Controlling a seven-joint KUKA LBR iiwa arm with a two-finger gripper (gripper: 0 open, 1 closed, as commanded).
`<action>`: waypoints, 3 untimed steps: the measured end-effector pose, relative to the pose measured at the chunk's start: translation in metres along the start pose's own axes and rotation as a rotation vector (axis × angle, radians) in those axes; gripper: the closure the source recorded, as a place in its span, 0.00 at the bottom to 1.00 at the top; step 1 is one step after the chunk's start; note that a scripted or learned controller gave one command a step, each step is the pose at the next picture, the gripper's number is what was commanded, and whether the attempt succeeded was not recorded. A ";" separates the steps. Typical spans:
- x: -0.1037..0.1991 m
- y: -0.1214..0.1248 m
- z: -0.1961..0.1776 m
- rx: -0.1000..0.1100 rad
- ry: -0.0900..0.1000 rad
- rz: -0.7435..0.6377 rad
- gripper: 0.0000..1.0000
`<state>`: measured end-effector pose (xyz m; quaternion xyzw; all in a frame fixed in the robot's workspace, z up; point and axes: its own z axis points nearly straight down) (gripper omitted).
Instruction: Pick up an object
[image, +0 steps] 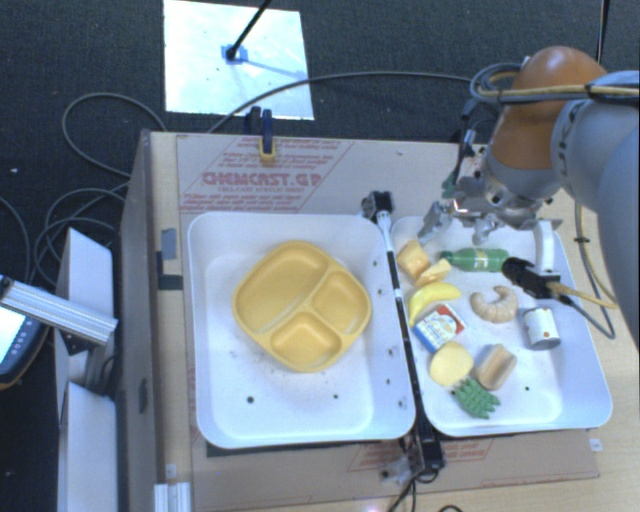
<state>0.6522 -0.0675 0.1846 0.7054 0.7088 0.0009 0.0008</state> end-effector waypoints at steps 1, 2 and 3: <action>0.017 0.000 0.000 0.000 0.000 -0.001 0.00; -0.016 -0.002 0.101 0.002 -0.001 0.004 0.00; -0.015 0.000 0.089 -0.002 -0.001 0.002 1.00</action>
